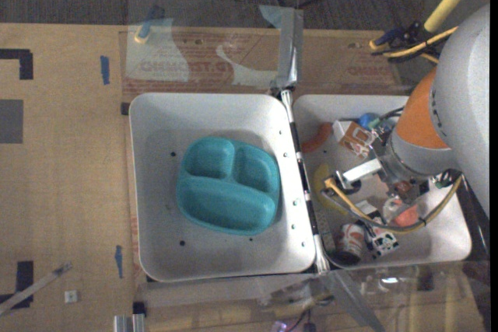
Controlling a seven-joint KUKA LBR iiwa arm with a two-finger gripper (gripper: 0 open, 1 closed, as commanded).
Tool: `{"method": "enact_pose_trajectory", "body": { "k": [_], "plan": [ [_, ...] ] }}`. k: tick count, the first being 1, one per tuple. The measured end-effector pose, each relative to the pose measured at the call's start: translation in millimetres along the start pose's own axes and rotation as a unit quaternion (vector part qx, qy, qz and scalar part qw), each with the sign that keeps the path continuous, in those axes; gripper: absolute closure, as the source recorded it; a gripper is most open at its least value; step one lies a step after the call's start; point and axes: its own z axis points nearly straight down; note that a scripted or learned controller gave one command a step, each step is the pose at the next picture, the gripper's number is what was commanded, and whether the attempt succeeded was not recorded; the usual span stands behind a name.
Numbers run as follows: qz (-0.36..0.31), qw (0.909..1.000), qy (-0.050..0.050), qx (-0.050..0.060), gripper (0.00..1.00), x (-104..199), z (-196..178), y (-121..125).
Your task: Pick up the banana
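1. Camera view is being taken up on its right side by the right bin (450,243). The arm is being reached into it from the right, and the gripper (391,187) is being held low among the clutter near the bin's middle.
2. Whether the gripper is open or closed cannot be told, because its tip is being hidden by the wrist and the things around it.
3. A curved yellow shape (339,200) is being seen just left of the gripper, toward the bin's left wall. It is being judged to be the banana, though not with certainty.
4. Nothing is being shown held, so the step in hand is being judged as the approach to the grasp, with the lift not yet done.
5. The shape is being crowded by a small printed box (356,138) behind it, an orange-red piece (315,141) by the dividing wall, and a can (352,239) in front of it.
6. The left bin (156,245), with its teal divided plate (228,184), is being judged to have no part in this step.
7. For the next move, the gripper is being called to the middle of the curve, set across its width, and closed without catching the neighbouring things.
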Motion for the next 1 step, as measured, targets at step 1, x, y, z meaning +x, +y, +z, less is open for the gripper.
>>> {"method": "enact_pose_trajectory", "body": {
  "k": [1],
  "plan": [
    [0.102,0.9948,0.007,-0.003,0.0,-42.7,16.6,-18.8]
  ]
}}
